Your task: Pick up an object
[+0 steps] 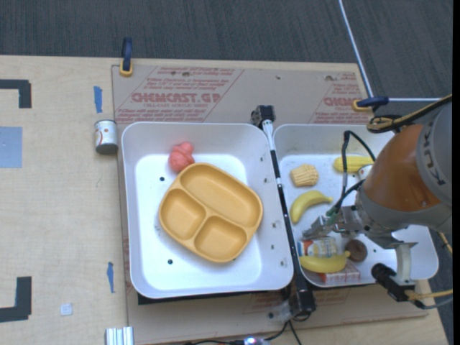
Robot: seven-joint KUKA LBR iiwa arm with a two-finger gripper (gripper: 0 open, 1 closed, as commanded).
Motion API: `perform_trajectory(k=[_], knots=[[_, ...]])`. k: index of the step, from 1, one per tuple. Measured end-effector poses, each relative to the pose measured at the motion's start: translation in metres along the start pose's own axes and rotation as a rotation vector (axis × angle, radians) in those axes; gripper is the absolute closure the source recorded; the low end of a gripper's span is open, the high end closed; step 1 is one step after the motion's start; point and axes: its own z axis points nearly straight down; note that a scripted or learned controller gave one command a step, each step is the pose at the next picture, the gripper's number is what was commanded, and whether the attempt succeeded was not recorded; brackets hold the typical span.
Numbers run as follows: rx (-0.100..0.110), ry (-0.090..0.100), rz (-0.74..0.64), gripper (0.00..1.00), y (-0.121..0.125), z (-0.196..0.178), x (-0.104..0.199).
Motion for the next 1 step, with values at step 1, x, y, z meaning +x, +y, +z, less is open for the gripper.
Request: perform_trajectory(k=[1], knots=[[-0.005,0.000,-0.001,1.00,0.0020,-0.0109,0.0002]])
